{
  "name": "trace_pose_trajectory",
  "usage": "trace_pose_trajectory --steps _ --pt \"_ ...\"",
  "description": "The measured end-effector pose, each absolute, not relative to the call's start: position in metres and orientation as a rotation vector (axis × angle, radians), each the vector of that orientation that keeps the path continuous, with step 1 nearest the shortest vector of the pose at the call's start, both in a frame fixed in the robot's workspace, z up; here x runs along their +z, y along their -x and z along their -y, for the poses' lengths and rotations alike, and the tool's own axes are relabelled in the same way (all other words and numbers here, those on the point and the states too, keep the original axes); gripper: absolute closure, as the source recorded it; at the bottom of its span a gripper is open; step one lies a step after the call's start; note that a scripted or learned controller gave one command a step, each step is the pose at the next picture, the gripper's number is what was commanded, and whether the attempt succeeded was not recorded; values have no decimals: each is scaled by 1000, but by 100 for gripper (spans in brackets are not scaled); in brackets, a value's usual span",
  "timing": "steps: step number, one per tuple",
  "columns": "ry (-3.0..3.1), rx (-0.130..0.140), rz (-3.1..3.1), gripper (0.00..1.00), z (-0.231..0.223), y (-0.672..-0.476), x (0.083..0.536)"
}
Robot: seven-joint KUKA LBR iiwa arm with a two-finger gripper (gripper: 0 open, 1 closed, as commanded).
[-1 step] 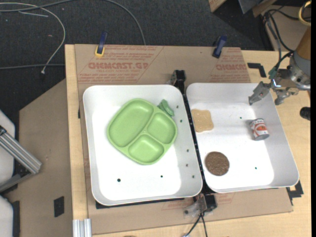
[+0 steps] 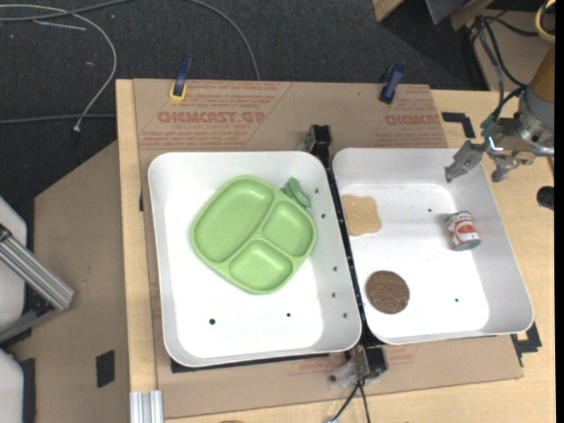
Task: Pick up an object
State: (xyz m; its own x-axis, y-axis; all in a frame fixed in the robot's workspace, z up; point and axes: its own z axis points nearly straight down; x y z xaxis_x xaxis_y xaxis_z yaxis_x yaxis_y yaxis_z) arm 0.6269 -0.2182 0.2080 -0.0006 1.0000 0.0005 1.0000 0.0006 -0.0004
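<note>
In the right bin [image 2: 493,324] lie a small red and white can [image 2: 462,230] on its side, a tan square slice like bread [image 2: 360,215] and a round brown patty [image 2: 387,291]. My gripper [image 2: 483,165] hangs over the bin's far right corner, open, with nothing between its fingers. It sits above and a little right of the can, apart from it. The left bin [image 2: 176,324] holds a green three-part plate [image 2: 255,233] with a small green piece [image 2: 298,192] at its far right rim.
Both bins rest on a cardboard sheet [image 2: 211,113] held by blue clamps [image 2: 181,74] at the back. A black bracket [image 2: 318,138] joins the bins at the far side. Cables and boxes lie beyond the bench.
</note>
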Motion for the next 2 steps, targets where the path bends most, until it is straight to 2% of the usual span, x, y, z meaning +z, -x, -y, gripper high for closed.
trace_pose_trajectory --steps 2 --pt "2216 3 2220 0 222 -635 105"
